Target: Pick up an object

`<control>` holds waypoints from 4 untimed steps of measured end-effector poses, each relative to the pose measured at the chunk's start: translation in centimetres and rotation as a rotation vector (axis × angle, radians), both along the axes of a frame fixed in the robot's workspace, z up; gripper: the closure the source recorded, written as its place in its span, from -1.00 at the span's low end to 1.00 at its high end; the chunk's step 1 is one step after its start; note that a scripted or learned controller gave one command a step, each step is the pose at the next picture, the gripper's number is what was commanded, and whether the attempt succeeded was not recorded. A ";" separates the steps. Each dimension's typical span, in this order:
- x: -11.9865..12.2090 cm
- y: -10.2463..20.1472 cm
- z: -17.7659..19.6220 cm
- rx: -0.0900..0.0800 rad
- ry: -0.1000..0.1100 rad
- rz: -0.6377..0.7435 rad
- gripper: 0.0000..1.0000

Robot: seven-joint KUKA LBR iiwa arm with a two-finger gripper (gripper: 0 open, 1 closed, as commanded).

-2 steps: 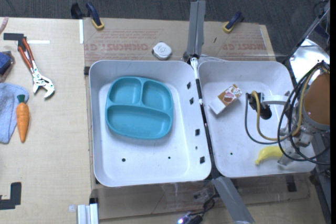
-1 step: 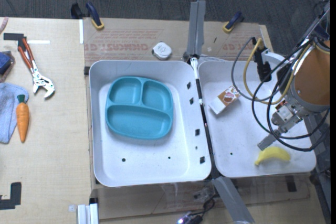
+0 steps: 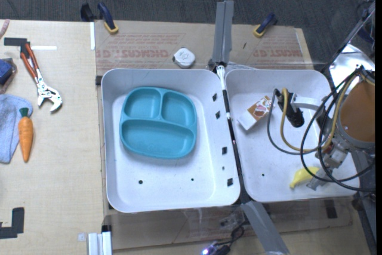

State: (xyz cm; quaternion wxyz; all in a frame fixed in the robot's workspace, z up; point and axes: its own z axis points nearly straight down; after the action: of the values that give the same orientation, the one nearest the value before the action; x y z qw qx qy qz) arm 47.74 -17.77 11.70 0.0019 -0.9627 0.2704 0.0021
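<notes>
The arm enters at about 3 o'clock, its orange band (image 3: 361,119) showing above the wrist, and the gripper (image 3: 315,179) sits low in the right bin (image 3: 262,188), at that bin's 4 o'clock corner. A small yellow object (image 3: 302,177) lies right against the gripper's tip. Whether it is between the fingers or merely beside them cannot be told, and the fingers are too small and cable-crowded to say whether they are spread or closed.

A second candidate — a small brown-and-white carton (image 3: 256,111) — lies towards the bin's 11 o'clock, well apart from the gripper. The left bin (image 3: 113,182) holds a blue divided plate (image 3: 159,123).

The step in hand looks like the grasp itself, at the yellow object. The next move likely calls for a firm close on it, then a straight lift clear of the bin wall and loose cables (image 3: 280,134).
</notes>
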 end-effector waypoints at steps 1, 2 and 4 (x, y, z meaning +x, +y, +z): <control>3.8 -0.5 5.4 0.000 -0.001 -0.564 -1.00; 0.0 -0.8 -2.6 -0.002 0.000 -0.589 -1.00; 5.2 1.9 -2.6 -0.001 0.000 -0.216 -1.00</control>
State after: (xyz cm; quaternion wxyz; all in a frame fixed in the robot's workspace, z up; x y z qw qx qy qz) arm 52.92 -15.90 9.13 0.0018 -0.9279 0.3727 0.0020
